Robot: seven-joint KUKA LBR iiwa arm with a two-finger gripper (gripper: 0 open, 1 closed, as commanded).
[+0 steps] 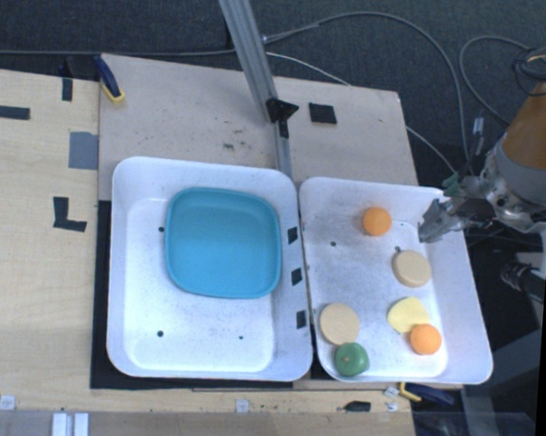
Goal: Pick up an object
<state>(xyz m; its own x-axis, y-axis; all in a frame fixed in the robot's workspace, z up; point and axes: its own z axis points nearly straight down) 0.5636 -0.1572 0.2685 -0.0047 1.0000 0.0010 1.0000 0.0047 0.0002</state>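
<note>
Arm wrist and gripper [434, 225] enter from the right edge, where the arm is cut off; whether the fingers are spread or pressed together cannot be told, and nothing shows between them. Right bin [469, 303] holds an orange ball [377, 221], two tan discs [412, 268] [339, 323], a yellow piece [407, 314], a second orange ball [425, 339] and a green ball [351, 360]. Left bin [137, 268] holds a blue plate [223, 242]. No writing is legible.
</note>
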